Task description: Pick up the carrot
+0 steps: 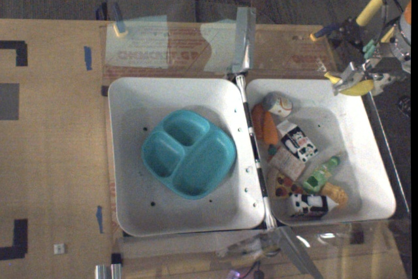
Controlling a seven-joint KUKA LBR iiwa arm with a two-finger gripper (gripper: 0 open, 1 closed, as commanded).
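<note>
The carrot (pixel 270 131) is a short orange piece lying against the left wall of the right bin (pixel 366 140), next to a darker red-brown piece (pixel 259 115). My gripper (pixel 354 80) hangs over the bin's far right corner, well to the right of the carrot and apart from it. A yellow shape (pixel 358 88) shows right under the gripper; whether it is a held thing or part of the tool is unclear.
The right bin also holds a grey round item (pixel 279 103), a cow-print carton (pixel 299 142), a tan box (pixel 287 163), a green bottle (pixel 321 173) and a second carton (pixel 307 204). A teal divided plate (pixel 189 152) lies in the left bin (pixel 130 108).
</note>
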